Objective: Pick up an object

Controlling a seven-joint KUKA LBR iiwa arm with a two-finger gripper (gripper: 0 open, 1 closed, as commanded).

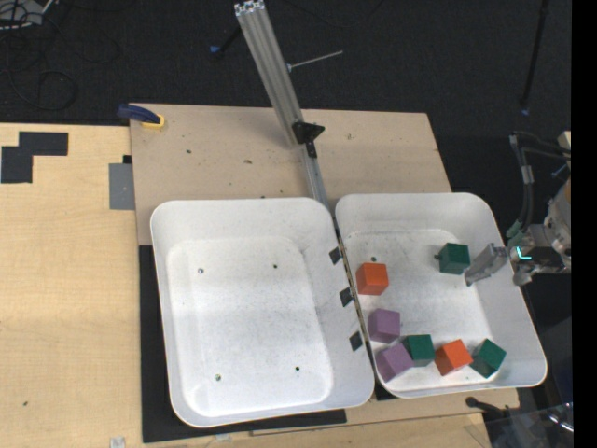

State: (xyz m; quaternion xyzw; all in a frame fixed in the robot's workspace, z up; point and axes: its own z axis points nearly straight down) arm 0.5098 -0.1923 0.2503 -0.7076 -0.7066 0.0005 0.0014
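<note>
The right bin [410,202] holds several small cubes. A dark green cube [454,258] lies near its right wall, and an orange cube [372,277] sits close to the divider. Toward the front are two purple cubes [383,325] [394,359], a green cube [420,347], an orange cube [453,356] and another green cube [488,357]. My gripper [487,263] hangs low over the bin's right wall, just right of the dark green cube and not touching it. Nothing is visibly in its grasp.
The left bin [187,250] lies beside the right one, with black clips [341,295] along the shared wall. A slanted aluminium bar [275,73] rises behind the bins. A blue-and-yellow clamp [142,115] lies at the bench's back left corner.
</note>
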